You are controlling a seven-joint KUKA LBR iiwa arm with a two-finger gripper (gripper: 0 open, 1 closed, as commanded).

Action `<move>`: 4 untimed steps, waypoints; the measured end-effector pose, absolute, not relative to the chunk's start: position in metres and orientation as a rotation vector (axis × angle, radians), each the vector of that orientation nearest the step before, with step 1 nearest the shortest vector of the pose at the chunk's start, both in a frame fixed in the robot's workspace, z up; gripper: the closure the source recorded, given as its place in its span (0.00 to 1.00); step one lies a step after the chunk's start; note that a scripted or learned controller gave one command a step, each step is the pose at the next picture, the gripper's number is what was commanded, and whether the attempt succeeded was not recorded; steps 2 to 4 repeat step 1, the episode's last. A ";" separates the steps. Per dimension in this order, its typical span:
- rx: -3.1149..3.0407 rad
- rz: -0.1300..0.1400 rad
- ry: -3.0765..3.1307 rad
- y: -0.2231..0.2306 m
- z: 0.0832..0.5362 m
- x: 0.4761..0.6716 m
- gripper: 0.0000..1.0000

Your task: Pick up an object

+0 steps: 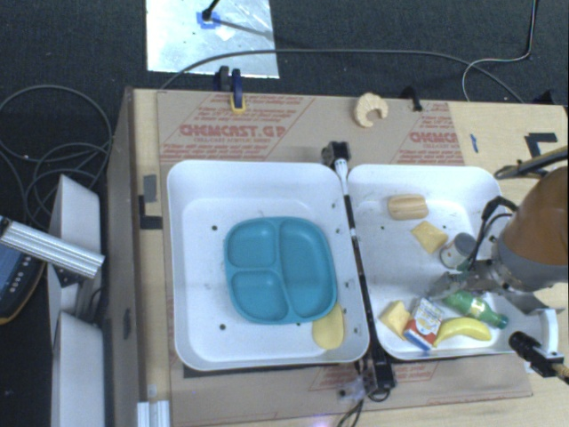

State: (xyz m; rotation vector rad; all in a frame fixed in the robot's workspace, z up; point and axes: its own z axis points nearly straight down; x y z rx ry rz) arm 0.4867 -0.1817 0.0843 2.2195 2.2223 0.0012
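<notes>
My end effector (pixel 462 283) sits low in the right bin (pixel 462 185), lower right of frame; can't tell its grip state. Green bottle (pixel 474 306) lies just below-right of it, long axis running left-right, banana (pixel 462 331) beneath.

- The arm (pixel 540 238) enters from the right, orange band above the wrist.
- The gripper (pixel 462 283) is low, pointing left.

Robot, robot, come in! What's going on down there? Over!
Gripper low in right bin, above green bottle. Nothing seen held. Banana, small carton crowd close.
</notes>
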 end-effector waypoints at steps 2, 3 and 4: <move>2.216 0.005 2.220 -0.182 0.096 0.489 1.00; 2.216 0.005 2.220 -0.182 0.096 0.489 1.00; 2.216 0.005 2.220 -0.182 0.096 0.489 1.00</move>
